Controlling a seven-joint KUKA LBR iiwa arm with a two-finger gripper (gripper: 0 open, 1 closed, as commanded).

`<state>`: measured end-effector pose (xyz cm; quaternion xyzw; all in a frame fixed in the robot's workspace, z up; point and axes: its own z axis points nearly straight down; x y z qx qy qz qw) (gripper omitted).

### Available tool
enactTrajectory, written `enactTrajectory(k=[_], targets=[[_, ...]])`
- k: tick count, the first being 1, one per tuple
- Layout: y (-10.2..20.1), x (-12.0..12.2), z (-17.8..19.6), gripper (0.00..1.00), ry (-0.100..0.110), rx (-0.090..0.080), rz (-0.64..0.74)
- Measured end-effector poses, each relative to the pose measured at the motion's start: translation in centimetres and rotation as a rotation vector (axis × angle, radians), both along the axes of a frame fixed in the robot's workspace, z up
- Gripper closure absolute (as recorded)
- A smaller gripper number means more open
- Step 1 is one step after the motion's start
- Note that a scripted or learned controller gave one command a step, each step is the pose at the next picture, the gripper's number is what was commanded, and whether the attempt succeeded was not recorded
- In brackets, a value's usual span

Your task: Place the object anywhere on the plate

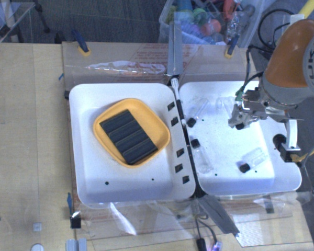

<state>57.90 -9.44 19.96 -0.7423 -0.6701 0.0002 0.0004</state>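
- Square yellow plastic plate [105, 120] with rounded corners sits in the left shallow white bin [89, 177], turned diagonally, roughly mid-bin.
- Dark grey ribbed rectangular block [130, 136] lies flat on the plate. It covers most of the plate's centre, with its long side running from upper left to lower right. All of it is inside the rim.
- Two-finger gripper [240, 120] is over the right shallow white bin [225, 161], in the upper right part, well apart from the plate and block.
- Gripper opening: cannot tell, the tip is small and cluttered from this angle.
- Grey arm with orange band [293, 51] enters from the right, above the right bin's far corner.
- Right bin holds small clear plastic tubes with black caps. One [250, 161] is near the lower right, and one [194, 114] is by the divider.
- Grey divider strip with black clips [177, 135] runs between the two bins.
- Clear tub of colourful toys [209, 7] is behind the bins, at top centre.
- Light wooden bench [21, 140] is under everything.
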Motion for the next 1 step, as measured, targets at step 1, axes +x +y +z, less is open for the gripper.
enactTrajectory(k=[1], targets=[[0.0,0.0,0.01,0.0,0.0,0.0,0.0]])
